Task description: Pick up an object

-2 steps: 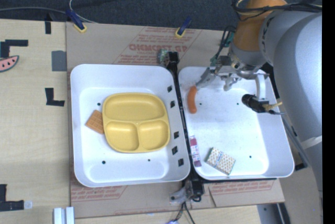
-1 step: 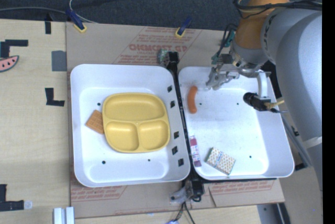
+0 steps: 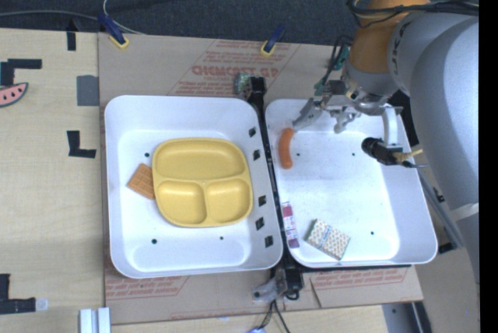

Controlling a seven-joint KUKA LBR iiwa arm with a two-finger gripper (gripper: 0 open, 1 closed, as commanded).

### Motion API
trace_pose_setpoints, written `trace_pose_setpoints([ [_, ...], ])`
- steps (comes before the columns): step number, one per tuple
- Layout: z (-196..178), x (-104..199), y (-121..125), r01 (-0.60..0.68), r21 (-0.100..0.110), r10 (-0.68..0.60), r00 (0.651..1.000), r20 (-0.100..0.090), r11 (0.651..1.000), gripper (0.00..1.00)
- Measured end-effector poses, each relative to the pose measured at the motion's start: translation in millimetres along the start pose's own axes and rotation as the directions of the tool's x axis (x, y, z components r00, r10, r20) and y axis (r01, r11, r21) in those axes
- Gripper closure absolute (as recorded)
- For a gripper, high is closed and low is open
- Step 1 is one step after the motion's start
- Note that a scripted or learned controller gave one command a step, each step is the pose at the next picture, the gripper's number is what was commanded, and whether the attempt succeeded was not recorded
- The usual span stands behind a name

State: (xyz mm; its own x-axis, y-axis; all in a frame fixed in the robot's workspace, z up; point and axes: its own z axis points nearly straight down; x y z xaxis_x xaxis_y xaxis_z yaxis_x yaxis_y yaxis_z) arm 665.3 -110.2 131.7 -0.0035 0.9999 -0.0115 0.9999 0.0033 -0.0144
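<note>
Red lettering is printed on the cardboard sheet (image 3: 210, 67) under the two bins, running along its upper edge in the middle of the frame and again along its lower edge, but it sits slanted and blurred, so I cannot make out a single word. Nothing else carries readable print.

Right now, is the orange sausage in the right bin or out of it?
In. The orange sausage lies flat on the right bin floor, near its left wall, apart from the end effector.
</note>
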Motion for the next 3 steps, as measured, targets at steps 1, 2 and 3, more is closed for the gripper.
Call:
trace_pose_setpoints([
  [1, 46, 8, -2, -0.001, -0.017, 0.001, 1.0, -0.012, 1.0, 0.0],
  [2, 36, 9, -2, 0.0, -0.017, 0.0, 1.0, -0.011, 1.0, 1.0],
  [3, 37, 9, -2, 0.0, -0.016, 0.0, 1.0, -0.011, 1.0, 0.0],
])
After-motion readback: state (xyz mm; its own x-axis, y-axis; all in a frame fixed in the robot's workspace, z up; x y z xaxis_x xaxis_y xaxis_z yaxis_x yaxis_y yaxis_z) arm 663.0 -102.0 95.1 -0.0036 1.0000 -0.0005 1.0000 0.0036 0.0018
